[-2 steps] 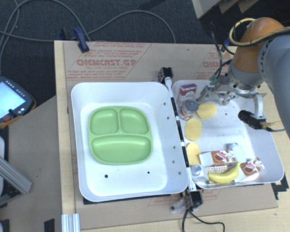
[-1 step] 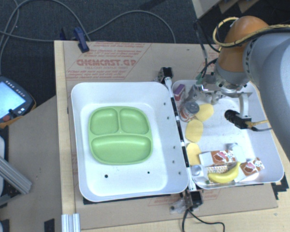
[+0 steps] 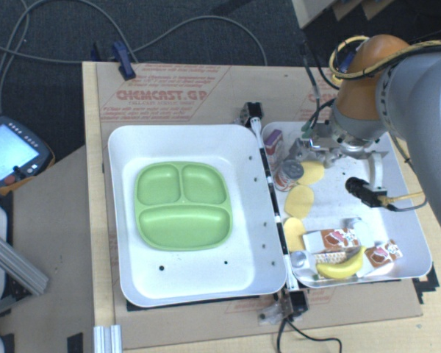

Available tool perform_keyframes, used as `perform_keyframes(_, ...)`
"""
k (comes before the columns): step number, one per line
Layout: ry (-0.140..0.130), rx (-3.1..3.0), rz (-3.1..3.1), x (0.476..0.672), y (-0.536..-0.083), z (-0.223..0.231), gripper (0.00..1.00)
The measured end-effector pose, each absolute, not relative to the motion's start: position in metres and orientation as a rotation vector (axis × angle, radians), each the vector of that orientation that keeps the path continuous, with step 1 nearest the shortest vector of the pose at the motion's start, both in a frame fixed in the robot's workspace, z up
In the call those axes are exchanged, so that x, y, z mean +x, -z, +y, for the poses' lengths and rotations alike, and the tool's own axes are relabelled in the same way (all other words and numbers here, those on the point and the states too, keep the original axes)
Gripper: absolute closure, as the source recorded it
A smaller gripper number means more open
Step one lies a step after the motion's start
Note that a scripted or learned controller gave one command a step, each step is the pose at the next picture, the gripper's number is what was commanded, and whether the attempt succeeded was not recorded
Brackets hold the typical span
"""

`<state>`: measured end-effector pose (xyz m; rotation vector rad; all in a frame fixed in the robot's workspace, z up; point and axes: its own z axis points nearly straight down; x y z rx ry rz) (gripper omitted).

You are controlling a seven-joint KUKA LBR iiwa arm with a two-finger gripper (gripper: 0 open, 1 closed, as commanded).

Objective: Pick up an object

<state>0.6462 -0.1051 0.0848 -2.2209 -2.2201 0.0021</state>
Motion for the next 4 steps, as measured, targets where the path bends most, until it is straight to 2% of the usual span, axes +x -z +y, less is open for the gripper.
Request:
perform_keyframes(1, 0.001, -2.222, -2.222, 0.647, -0.095, -0.105, 1.0)
perform_keyframes(2, 0.0, -2.224, -2.223, 0.638, -0.164, -0.162, 1.0)
perform_keyframes(3, 0.002, -2.222, -2.225, 0.625, -0.215, -0.136, 1.0)
perform_keyframes(4, -0.001, -2.221, -2.219, 0.568, -0.122, -0.107, 1.0)
